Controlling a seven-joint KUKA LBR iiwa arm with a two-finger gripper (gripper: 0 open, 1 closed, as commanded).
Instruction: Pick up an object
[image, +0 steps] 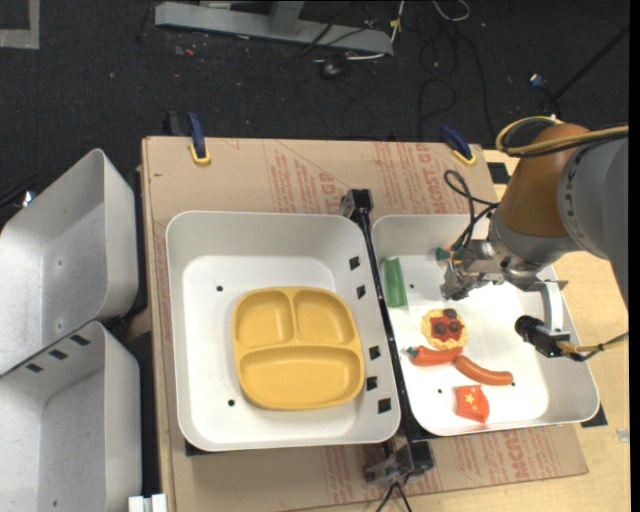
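Gripper (462, 277) hangs low over the right bin (570, 400), near its back wall; from where I stand I cannot tell its state. Just below it lies a small pizza (445, 327), with a red pepper (430, 355) touching its lower edge, then a sausage (484, 372) and a strawberry (472, 402). A green block (393, 281) lies by the divider. The left bin (200, 300) holds a yellow tray (297, 347)
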